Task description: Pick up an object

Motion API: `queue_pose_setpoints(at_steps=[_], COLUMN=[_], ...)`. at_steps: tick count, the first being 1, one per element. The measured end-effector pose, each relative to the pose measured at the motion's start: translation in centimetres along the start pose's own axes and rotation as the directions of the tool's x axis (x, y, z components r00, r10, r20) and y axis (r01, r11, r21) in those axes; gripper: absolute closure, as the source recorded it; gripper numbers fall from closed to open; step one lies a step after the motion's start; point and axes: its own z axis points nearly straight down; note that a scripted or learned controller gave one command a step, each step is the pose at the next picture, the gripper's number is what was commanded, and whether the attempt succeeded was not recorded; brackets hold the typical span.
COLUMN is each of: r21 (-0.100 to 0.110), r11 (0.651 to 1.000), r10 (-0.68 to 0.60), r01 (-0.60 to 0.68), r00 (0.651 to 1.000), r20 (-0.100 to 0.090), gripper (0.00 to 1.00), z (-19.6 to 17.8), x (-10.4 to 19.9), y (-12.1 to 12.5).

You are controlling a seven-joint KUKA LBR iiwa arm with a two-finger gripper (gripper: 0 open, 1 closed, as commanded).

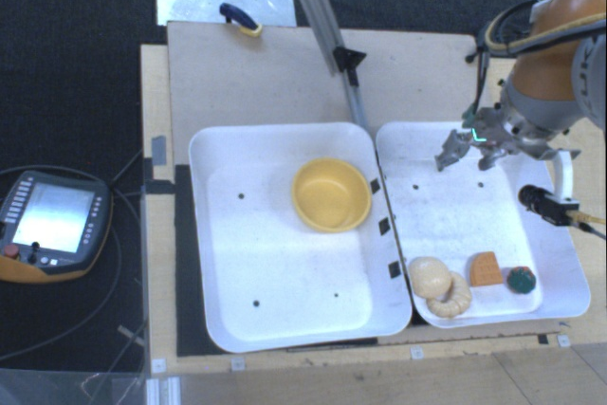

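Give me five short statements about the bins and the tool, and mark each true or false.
1. The yellow bowl sits in the left bin. True.
2. The orange block lies in the left bin. False: it lies in the right bin, near the front edge.
3. The tool hangs over the back part of the right bin. True.
4. The tool holds the dark green ball. False: the ball lies on the bin floor beside the orange block, well apart from the tool.
5. The two pale bread-like pieces lie in the yellow bowl. False: they lie in the right bin's front left corner.
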Motion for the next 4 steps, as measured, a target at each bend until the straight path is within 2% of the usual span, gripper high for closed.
queue_pose_setpoints(at_steps=[1,3,4], r21=[0.000,0.004,-0.001], r11=[1.000,1.000,1.000], r10=[0.000,0.000,0.000], r01=[0.000,0.000,0.000], r00=[1.000,1.000,1.000], r20=[0.000,-0.001,0.000], gripper=[0.00,0.00,1.00], z=[0.0,9.9,8.6], x=[0.0,-0.4,-0.4], y=[0.0,0.6,0.8])
